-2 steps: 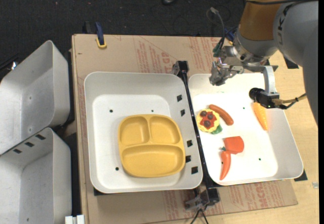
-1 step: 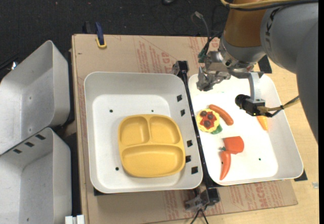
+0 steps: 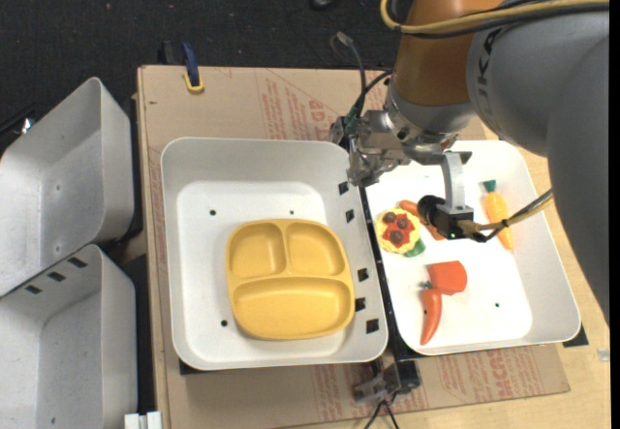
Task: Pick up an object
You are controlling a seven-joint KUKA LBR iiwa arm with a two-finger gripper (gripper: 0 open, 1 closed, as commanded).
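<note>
My gripper point(image 3: 366, 162) hangs over the back left corner of the right bin point(image 3: 542, 316), right at the wall shared with the left bin point(image 3: 194, 224). Nothing shows between its jaws, and the wrist hides its tips. In the right bin a small toy pizza point(image 3: 398, 232) with red and yellow toppings lies just below and to the right of the gripper. Nearer the front lie a red-orange block point(image 3: 447, 276) and a red chili point(image 3: 430, 317). An orange carrot point(image 3: 497, 215) with a green top lies on the right.
A yellow divided plate point(image 3: 289, 278) sits in the middle of the left bin. The big grey arm with its orange band point(image 3: 441, 30) covers the back of the right bin. Two spare white bins point(image 3: 58, 224) stand off the bench at the left.
</note>
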